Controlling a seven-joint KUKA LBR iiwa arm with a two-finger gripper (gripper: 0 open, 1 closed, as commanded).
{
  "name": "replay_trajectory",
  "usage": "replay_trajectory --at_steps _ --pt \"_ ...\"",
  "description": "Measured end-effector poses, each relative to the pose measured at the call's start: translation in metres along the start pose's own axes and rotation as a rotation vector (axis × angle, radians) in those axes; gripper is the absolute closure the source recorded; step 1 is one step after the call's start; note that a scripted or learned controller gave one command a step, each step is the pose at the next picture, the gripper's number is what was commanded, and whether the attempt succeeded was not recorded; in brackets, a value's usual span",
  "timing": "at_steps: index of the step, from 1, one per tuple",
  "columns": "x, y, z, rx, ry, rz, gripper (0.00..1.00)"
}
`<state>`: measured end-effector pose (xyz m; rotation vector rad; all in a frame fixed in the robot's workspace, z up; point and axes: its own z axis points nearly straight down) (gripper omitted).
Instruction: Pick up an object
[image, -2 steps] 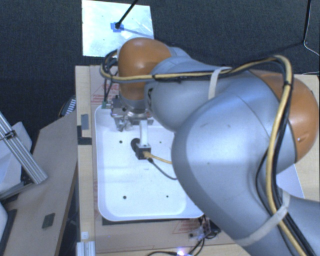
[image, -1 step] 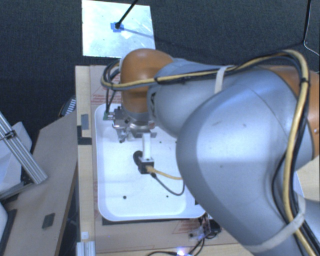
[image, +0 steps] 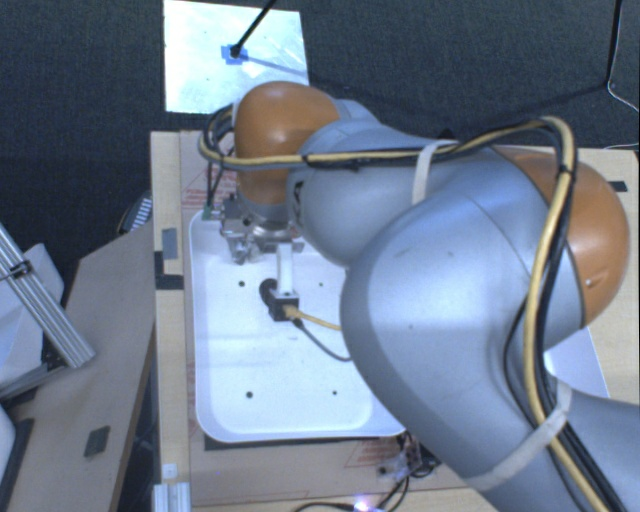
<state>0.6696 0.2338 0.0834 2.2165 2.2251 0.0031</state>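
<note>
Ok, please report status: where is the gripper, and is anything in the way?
Gripper over far end of the view's left bin. Grasp: cannot confirm. Arm hides much of the bench.

The arm (image: 450, 300) is big and rounded, all smooth silver-grey shells with a soft sheen. An orange band (image: 275, 125) bulges like a dome above the wrist, and a second orange patch (image: 590, 240) shows at a joint further back. A yellow cable (image: 545, 290) and a black cable (image: 380, 155) run together along the shells (they loop loose near the wrist), cinched down by pale straps (image: 425, 170). Under the band sits a ring of dull bare metal, and below it the hand (image: 245, 245), small, grey and blocky.
</note>
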Motion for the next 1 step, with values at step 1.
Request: replay_trajectory --at_steps 1 --pt "0.0019 -0.0313 -0.0902 -0.005 0.003 0.002 1.00"
